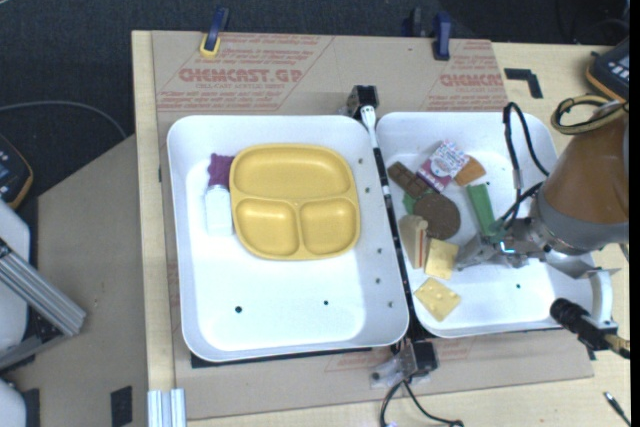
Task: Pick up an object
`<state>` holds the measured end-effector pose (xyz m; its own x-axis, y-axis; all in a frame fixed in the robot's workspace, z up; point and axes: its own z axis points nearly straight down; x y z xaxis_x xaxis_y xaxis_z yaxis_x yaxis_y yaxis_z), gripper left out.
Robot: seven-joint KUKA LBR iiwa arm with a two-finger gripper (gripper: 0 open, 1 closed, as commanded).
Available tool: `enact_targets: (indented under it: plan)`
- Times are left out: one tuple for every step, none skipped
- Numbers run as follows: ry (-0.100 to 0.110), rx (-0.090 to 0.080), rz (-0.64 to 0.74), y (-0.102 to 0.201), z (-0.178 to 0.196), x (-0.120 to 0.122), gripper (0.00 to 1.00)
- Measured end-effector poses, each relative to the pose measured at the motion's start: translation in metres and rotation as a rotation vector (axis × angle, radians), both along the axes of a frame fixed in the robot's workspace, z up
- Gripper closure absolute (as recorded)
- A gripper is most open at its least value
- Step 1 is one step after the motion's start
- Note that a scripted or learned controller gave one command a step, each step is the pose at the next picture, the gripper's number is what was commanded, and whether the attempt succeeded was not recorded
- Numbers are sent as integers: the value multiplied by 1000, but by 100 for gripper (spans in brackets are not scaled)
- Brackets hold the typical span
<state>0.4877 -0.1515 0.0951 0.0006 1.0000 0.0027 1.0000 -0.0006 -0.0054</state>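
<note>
The right bin (520,300) holds several toy food pieces. A green stick (481,205) lies upright in the picture beside a round brown cookie (437,214). Below them are a sandwich wedge (415,237), a pale cheese block (441,259) and a yellow cheese slice (437,298). A pink-and-white snack packet (446,159), an orange piece (470,171) and a brown strip (402,177) lie further back. My gripper (480,250) is low in this bin, at the green stick's near end and just right of the cheese block. The wrist hides its tips.
The left bin (200,295) carries a yellow divided plate (295,200), with a purple item (220,168) and a white bottle (217,211) at its left side. A black divider rail (385,215) runs between the bins. Cables loop near the arm at the right.
</note>
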Motion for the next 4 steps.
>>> enact_targets:
  plan:
    - [-1,0,0,1,-11,0,0]
    - [-5,-2,-1,0,0,0,100]
    - [-13,-6,1,-4,62,-2,100]
    - [-11,-5,3,1,109,6,100]
